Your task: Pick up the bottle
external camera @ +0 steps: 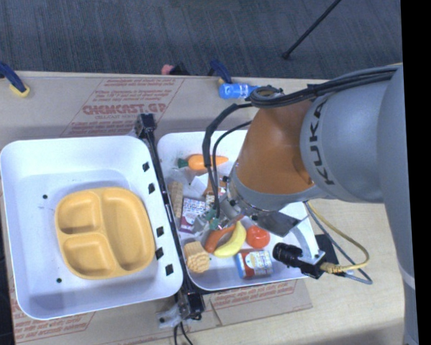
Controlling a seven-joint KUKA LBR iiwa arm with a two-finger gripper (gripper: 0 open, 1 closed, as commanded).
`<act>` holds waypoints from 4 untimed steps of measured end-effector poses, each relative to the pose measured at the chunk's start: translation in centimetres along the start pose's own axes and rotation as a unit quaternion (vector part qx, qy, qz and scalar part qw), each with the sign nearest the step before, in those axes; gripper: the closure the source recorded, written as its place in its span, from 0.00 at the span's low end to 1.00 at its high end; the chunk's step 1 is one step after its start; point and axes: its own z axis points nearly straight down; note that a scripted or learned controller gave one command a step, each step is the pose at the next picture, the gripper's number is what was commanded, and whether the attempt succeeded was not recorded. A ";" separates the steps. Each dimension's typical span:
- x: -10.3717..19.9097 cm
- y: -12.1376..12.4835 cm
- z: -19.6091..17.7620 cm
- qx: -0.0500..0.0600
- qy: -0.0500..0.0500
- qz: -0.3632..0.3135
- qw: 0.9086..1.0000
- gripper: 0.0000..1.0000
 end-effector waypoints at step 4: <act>6.8 3.2 -4.3 0.000 0.000 -0.167 0.986 1.00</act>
